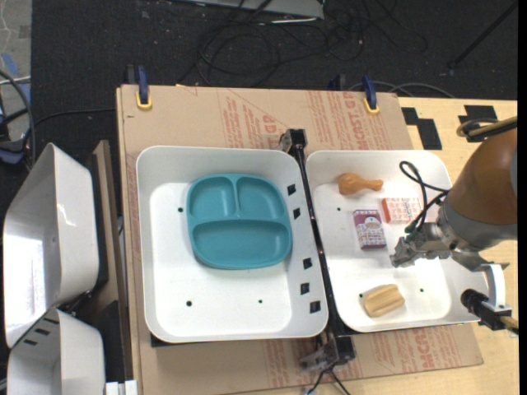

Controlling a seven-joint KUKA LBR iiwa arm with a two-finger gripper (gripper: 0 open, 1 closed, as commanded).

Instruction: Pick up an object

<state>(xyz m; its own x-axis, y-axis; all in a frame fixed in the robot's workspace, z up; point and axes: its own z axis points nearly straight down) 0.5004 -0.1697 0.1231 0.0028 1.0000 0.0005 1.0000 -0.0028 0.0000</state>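
Note:
In the right bin [428, 315] lie a tan drumstick-shaped piece [358, 184] at the back, a small red and white box [401, 210], a purple box [369, 229] and a tan bread-like block [383, 299] near the front. My gripper [403, 253] hangs low over the bin's middle, just right of the purple box and below the red and white box. Nothing shows between its fingers. The orange and grey arm [486, 204] comes in from the right and hides part of the bin's right side.
The left bin [165, 303] holds a teal divided plate [240, 221]. A black divider with clips [311, 245] runs between the bins. Two blue and yellow clamps [144, 89] hold the cardboard base at the back. White containers [45, 245] stand at the far left.

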